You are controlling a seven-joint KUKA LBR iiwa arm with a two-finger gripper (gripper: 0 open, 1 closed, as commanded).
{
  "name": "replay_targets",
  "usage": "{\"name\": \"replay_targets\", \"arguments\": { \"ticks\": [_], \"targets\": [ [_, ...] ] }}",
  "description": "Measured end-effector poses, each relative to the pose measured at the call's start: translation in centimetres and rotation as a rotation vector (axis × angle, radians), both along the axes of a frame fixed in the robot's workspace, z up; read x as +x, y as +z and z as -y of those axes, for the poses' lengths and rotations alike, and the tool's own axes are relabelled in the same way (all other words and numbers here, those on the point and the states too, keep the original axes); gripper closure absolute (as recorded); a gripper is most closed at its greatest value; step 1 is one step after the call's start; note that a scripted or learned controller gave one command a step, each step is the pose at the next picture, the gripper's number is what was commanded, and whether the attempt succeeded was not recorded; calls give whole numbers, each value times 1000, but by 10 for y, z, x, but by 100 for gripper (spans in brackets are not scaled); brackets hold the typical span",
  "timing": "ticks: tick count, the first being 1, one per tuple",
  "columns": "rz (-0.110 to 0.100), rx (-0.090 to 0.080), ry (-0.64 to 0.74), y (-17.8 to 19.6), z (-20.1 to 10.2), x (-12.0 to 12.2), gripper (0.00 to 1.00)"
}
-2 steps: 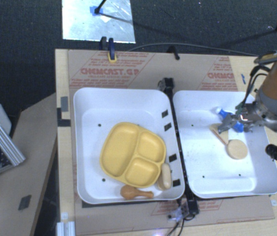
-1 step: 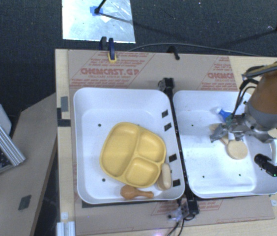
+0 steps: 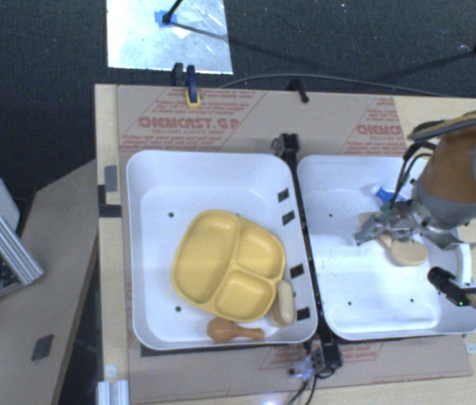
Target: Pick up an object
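Note:
My gripper (image 3: 371,229) is low in the right bin (image 3: 348,310), its grey fingers pointing left near the bin's middle. A tan round disc (image 3: 408,252) lies just to the right of the fingers, partly under the wrist. A small blue piece (image 3: 385,194) peeks out behind the arm near the bin's far side. In the left bin (image 3: 162,184) a yellow divided plate (image 3: 229,265) lies flat, with a beige oval piece (image 3: 283,303) at its right corner and a brown drumstick-shaped toy (image 3: 234,331) below it. Nothing shows between the fingers.
A black divider with clips (image 3: 299,226) runs between the two bins. The bench edge and a cardboard sheet (image 3: 221,121) lie behind the bins. A metal frame (image 3: 2,243) stands at the far left.

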State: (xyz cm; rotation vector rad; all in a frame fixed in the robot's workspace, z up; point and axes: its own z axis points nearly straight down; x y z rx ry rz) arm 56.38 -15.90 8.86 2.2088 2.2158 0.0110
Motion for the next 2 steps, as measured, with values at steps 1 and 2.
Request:
{"name": "replay_targets", "arguments": {
  "ticks": [1, 2],
  "targets": [
    [-8, 2, 0, 8, 0, -3, 100],
    [-8, 2, -2, 57, 9, 2, 100]
  ]
}}
